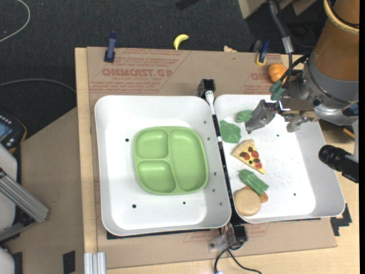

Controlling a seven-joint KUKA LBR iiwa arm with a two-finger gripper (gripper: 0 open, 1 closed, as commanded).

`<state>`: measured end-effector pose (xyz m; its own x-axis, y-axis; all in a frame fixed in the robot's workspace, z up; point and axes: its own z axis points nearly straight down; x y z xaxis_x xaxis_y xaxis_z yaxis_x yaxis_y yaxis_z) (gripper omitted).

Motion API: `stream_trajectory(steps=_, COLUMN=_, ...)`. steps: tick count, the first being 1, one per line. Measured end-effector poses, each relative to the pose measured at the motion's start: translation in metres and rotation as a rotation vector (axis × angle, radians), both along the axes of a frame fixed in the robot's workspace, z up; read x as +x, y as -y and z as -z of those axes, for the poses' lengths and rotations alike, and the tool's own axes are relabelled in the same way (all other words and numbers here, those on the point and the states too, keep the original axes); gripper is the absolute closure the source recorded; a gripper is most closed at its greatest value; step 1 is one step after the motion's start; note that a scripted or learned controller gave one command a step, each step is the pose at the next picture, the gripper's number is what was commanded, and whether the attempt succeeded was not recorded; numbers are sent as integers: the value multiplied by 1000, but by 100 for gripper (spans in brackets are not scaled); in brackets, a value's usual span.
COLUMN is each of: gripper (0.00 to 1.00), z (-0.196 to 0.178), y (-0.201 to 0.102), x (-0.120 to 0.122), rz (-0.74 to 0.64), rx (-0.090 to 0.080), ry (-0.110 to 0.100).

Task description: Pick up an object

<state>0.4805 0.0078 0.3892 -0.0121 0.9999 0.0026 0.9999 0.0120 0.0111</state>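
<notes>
The approach is under way, judging by the hand (pixel 272 116) hovering over the far edge of the right shallow white bin (pixel 319 201), grasping nothing; its dark fingers look spread, one near a small green toy piece (pixel 245 116), the other further right. Nearer lie a flat green leaf-shaped toy (pixel 230 132), a toy pizza slice (pixel 249 155), a green pickle-like toy (pixel 253 182) and a tan round cookie toy (pixel 247 202). The next move calls for choosing one, descending and closing. The fingertips are blurred against the bin, and the arm's upper part is cut off.
</notes>
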Motion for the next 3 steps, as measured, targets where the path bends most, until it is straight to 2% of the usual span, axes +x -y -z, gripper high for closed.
stream_trajectory(steps=1, gripper=0, z=-84, y=-59, x=-1, rz=4, rx=0, ry=1)
stream_trajectory(steps=2, gripper=0, z=-52, y=-65, x=-1, rz=11, rx=-3, ry=-16)
stream_trajectory(steps=3, gripper=0, z=-7, y=-89, x=-2, rz=10, rx=-3, ry=-17)
